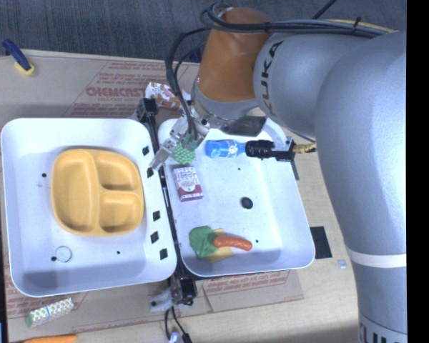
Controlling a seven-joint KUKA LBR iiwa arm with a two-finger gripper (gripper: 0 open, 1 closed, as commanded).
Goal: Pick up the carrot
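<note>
Orange against the white plastic, the carrot (pixel 232 243) lies near the front of the right bin (pixel 289 224), its leafy green top (pixel 201 239) pointing left toward the wall shared with the left bin (pixel 14 191). From the overhead camera view we see the gripper (pixel 177 145) at the far-left corner of that same right bin, well apart from the carrot, and we cannot tell whether it is open, closed or carrying anything, since the wrist hides most of it. Between gripper and carrot lies a small red-and-white carton (pixel 188 182), and a blue bottle (pixel 222 148) rests just right of the gripper. We judge the main risk to be a descent where the gripper is now, which would catch the carton or the bin wall instead of the carrot. A second risk, in our view, is the carrot's place close to the front wall and corner: a finger could strike the rim, or push the carrot along the floor instead of pinching it. The yellow divided tray (pixel 96 190) in the left bin sits clear of all this.
</note>
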